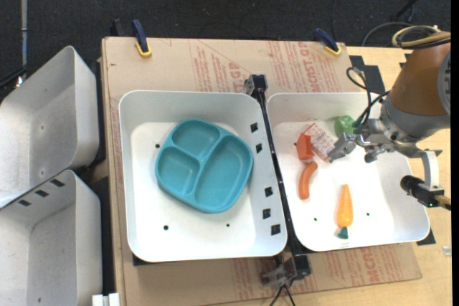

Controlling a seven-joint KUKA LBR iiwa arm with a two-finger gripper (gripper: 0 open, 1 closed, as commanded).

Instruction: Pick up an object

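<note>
The right bin [401, 226] holds several small things. A red and white packet [318, 140] lies at its middle left. Below it is an orange-red sausage [307, 180], and an orange carrot [345, 206] with a green tip lies toward the front. A green object [344, 124] sits near the back. My gripper [357, 148] hangs low just right of the packet and just below the green object. It is open, with nothing between its fingers.
A teal divided plate [204, 165] lies in the left bin [136, 226]. A black divider [272, 175] runs between the two bins. Two spare white bins [43, 118] stand off the bench at the left. Cables hang by the arm [419, 93] at the right.
</note>
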